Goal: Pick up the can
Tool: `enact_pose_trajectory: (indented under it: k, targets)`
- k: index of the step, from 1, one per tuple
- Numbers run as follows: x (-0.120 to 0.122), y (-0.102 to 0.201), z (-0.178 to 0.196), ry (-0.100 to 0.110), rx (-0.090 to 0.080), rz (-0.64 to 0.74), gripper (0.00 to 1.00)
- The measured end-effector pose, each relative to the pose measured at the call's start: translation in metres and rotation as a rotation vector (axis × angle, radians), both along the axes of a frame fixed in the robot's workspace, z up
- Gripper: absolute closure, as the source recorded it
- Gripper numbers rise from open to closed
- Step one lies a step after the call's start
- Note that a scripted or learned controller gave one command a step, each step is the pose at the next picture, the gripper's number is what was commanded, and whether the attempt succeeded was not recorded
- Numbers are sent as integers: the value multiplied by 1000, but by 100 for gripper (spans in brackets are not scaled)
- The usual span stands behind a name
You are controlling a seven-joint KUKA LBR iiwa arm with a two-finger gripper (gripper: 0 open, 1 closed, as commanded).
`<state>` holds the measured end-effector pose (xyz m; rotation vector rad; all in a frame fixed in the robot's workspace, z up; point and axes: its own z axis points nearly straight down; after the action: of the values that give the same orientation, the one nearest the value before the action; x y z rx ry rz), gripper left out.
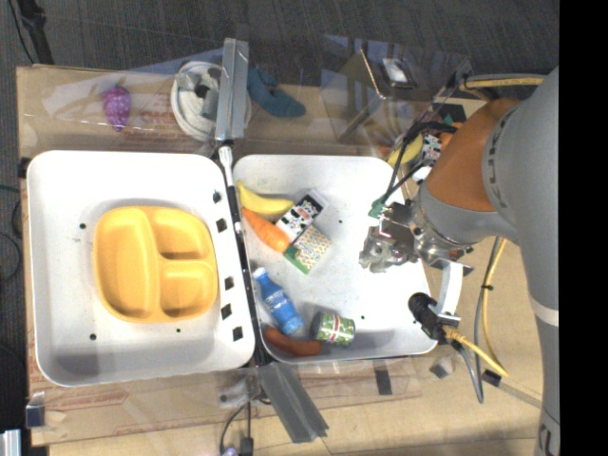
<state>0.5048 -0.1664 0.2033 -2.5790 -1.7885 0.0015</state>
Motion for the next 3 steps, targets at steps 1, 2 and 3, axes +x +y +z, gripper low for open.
enact_pose_trajectory:
  k: [1,2,3]
  targets:
    - [0,0,0,1,1,1,0]
    - [-28,17,-112,1,2,25,0]
    - [-28,17,-113,4,4,161,0]
